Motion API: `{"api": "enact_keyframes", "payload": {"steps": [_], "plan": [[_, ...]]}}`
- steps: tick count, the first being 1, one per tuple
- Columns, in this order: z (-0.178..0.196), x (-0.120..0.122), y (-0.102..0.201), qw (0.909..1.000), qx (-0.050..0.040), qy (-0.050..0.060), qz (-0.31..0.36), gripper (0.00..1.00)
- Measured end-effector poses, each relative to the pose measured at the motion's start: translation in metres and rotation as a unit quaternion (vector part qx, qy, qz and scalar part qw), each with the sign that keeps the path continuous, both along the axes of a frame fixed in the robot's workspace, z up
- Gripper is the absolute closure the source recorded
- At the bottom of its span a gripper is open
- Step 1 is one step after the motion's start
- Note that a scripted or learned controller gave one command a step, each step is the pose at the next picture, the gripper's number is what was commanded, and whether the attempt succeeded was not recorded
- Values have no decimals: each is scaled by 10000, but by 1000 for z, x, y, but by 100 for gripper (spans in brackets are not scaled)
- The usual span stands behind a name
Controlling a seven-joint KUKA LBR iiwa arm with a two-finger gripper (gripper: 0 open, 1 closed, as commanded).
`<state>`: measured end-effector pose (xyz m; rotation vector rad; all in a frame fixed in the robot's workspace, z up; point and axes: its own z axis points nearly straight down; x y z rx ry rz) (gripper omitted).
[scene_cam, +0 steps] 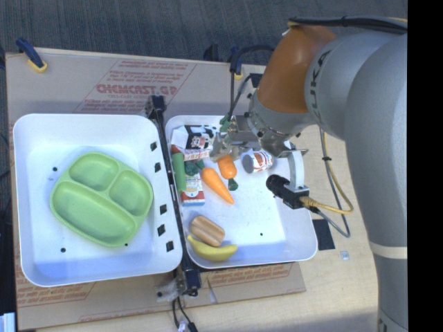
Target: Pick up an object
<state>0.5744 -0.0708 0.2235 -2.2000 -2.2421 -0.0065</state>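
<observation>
Two carrots lie just below the gripper, whose grip I cannot tell; light, stiff, slippery, best pinched mid-body.

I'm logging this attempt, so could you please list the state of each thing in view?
Gripper: low over the right bin, fingers unclear.
Plate: flat in the left bin.
Carrots: lying loose, mid right bin.
Banana: lying at the near edge.
Hot dog: resting beside the banana.
Right bin: holds the food items.
</observation>
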Motion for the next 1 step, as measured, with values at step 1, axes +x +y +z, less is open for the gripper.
{"api": "enact_keyframes", "payload": {"steps": [1], "plan": [[10, 1, 0, 10000, -1, -14, 26, 100]]}}
